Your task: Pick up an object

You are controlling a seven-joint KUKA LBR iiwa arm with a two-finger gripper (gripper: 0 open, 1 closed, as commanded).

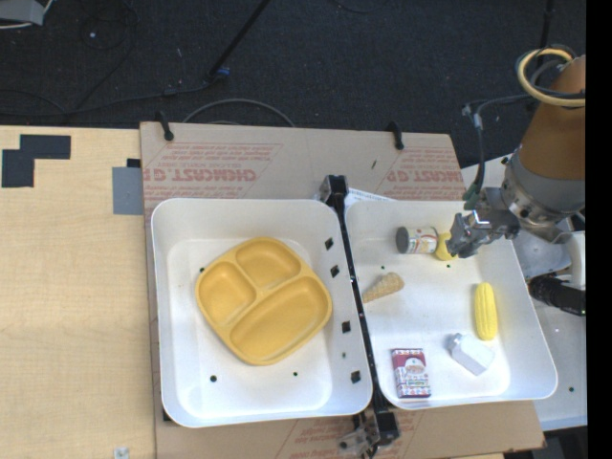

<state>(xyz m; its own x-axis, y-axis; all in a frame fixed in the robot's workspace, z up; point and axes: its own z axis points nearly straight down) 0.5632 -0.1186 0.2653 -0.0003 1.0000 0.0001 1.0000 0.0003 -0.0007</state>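
Camera view: dark carpet floor with cables behind the bench, light wood panel left. Right bin (535,371) is the landmark. Gripper (463,237) hovers over its far edge, fingers' gap cannot be told. Just left of the gripper lies a small bottle (418,241). Corn cob (486,311), red box (410,372), cone (382,288) inside. Left bin (177,256) holds yellow divided plate (264,299).

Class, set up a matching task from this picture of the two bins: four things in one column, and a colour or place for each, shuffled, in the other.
Things:
1. divided plate
2. corn cob
3. small carton
4. cone

Descriptions:
A. red and white, near the front of the right bin
B. tan, beside the divider
C. yellow, in the left bin
D. yellow, lying in the right bin

Pairs: 1-C, 2-D, 3-A, 4-B
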